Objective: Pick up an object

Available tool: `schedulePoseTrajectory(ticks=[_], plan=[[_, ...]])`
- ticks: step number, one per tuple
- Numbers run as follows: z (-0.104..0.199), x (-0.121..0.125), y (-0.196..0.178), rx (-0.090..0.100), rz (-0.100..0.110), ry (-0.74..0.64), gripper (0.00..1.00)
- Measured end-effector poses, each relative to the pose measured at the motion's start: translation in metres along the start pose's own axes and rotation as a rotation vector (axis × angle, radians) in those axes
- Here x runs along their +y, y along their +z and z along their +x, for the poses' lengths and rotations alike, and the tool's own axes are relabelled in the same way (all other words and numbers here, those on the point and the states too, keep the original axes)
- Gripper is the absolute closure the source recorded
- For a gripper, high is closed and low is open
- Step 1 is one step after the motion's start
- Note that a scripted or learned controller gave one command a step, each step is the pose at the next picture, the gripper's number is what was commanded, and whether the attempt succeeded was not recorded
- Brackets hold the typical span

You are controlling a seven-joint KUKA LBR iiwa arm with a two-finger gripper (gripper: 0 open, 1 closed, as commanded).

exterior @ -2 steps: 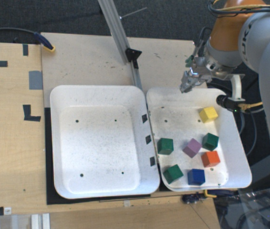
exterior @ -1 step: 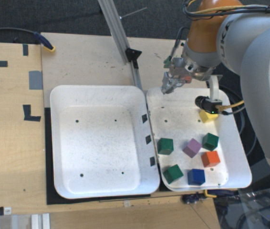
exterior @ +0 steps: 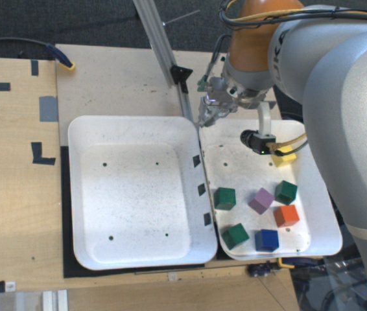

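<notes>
My gripper (exterior: 207,115) hangs over the far left corner of the right bin (exterior: 232,154), just by the wall between the two bins. Nothing shows in its grasp. Several small blocks lie in the near half of that bin: a green cube (exterior: 225,198), a purple cube (exterior: 260,201), a dark green cube (exterior: 286,191), an orange cube (exterior: 286,215), a blue cube (exterior: 266,240) and another green cube (exterior: 235,235). A yellow block (exterior: 284,158) sits farther back at the right, partly under a black part of the arm (exterior: 256,140). All blocks lie well apart from the gripper.
The left bin (exterior: 86,173) stands beside the right one. A slanted metal pole (exterior: 161,41) runs down to the bins' shared far corner, close to the gripper. The arm's large grey body (exterior: 339,76) covers the right side.
</notes>
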State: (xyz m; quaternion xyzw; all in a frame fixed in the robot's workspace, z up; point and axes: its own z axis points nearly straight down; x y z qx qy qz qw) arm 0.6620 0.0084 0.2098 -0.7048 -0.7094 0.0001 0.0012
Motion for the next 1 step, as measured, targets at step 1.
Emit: schedulePoseTrajectory(ticks=[1], plan=[[0.0571, 0.0035, -0.0034, 0.0, -0.001, -0.001, 1.0]])
